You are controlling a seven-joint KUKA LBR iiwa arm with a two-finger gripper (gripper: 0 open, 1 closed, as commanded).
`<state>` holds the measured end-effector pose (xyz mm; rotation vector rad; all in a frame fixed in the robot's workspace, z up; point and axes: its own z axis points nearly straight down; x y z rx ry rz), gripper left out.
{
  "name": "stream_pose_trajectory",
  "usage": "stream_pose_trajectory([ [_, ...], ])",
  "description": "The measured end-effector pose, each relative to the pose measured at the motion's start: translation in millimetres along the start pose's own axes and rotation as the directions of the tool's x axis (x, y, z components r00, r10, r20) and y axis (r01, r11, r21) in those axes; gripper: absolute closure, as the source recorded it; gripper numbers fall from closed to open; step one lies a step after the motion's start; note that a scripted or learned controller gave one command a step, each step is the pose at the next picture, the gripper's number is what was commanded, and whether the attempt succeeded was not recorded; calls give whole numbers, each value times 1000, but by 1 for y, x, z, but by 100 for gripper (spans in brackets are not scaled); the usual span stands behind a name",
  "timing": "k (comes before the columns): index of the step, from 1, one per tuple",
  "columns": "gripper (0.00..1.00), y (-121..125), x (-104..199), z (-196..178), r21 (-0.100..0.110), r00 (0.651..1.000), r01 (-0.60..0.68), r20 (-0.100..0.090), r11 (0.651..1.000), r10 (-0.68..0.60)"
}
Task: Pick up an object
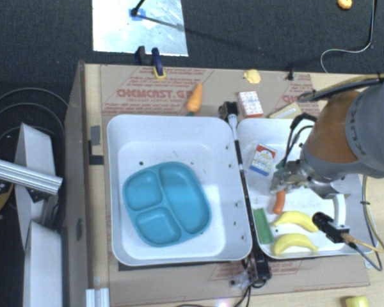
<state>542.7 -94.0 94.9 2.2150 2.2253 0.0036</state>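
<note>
The right bin (288, 128) holds a small white, blue and red carton (263, 158), a short orange carrot-like piece (279, 203), two yellow bananas (294, 219) (295, 243) and a flat green piece (261, 226) along its left wall. My gripper (283, 180) hangs low over this bin, directly above the upper end of the orange piece and just right of the carton. The wrist hides the fingertips. A blue divided plate (167, 203) lies in the left bin (141, 133).
On the cardboard behind the bins lie an orange carrot (194, 98), a small pink-and-white box (249, 103) and a yellow lump (252, 77). The grey arm covers the right bin's right side. Blue clamps (149, 57) stand at the bench's back edge.
</note>
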Motion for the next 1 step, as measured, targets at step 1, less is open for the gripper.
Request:
stream_pose_trajectory([
  [1,100,0,64,-107,-8,1000,6,-2,1000,-6],
])
